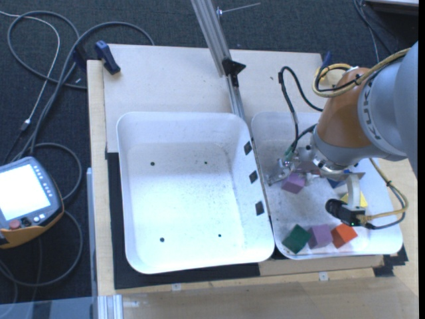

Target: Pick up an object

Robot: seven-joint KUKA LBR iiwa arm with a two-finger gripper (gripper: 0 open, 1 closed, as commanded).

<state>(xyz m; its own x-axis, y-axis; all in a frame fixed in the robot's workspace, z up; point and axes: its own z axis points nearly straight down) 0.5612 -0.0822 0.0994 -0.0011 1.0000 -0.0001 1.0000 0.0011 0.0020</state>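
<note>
My gripper (285, 173) hangs low over the left-middle of the right bin (267, 122), the grey arm with its orange band reaching in from the right. A small purple block (293, 185) lies right at the gripper's tip, touching or just under it. Whether it is gripped cannot be made out. Along the bin's front edge lie a green block (297, 238), a second purple block (322, 234) and an orange block (343, 234). A blue and yellow piece (347, 193) shows partly behind the arm's black cable fitting.
The left bin (179, 115) sits beside the right one, their walls meeting at the middle. A slanted metal pole (209, 25) rises behind the bins. A blue clamp (106, 56) sits at the bench's back left corner. A teach pendant (23, 198) and cables lie on the floor at left.
</note>
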